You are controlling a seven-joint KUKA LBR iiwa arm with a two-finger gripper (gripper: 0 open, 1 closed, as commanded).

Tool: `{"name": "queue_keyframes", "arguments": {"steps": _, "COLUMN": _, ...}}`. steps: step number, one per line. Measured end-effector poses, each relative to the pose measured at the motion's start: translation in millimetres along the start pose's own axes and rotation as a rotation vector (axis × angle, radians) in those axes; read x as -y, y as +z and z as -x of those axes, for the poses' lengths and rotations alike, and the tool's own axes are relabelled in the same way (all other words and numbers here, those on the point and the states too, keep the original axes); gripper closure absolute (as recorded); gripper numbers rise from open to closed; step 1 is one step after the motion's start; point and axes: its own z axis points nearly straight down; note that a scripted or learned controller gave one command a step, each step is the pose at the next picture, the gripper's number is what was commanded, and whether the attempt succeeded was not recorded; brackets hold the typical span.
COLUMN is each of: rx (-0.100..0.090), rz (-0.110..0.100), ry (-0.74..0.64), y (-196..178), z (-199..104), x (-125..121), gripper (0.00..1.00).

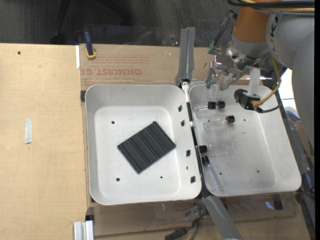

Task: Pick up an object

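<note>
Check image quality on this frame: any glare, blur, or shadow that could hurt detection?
Camera view: blown-out glare at the right edge beside the arm; the claw looks soft and blurred, its clear parts hard to separate from the right bin; the dark ridged pad in the left bin is sharp, high contrast, with only faint shadow.

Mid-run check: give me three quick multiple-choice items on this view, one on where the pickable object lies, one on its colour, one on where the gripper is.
1. Where does the ribbed pad lie?
A. left bin
B. right bin
C. on the cardboard

2. What colour is the pad?
A. white
B. dark grey
C. orange

3. Where is the gripper?
A. touching the pad
B. above the far end of the right bin
C. over the wooden bench

Answers:
1 A, the pad lies flat on the floor of the left bin.
2 B, it is dark against the white bin.
3 B, the gripper hangs over the far part of the right bin, apart from the pad.
</note>
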Motion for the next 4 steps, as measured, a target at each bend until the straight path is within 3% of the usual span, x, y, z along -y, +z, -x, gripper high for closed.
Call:
{"name": "queue_keyframes", "arguments": {"steps": 3, "rx": 0.007, "rz": -0.006, "ry": -0.001, "y": -23.2, "z": 1.5, "x": -0.4, "gripper": 1.00}}
{"name": "queue_keyframes", "arguments": {"steps": 4, "rx": 0.007, "rz": -0.006, "ry": -0.001, "y": -23.2, "z": 1.5, "x": -0.4, "gripper": 0.00}}
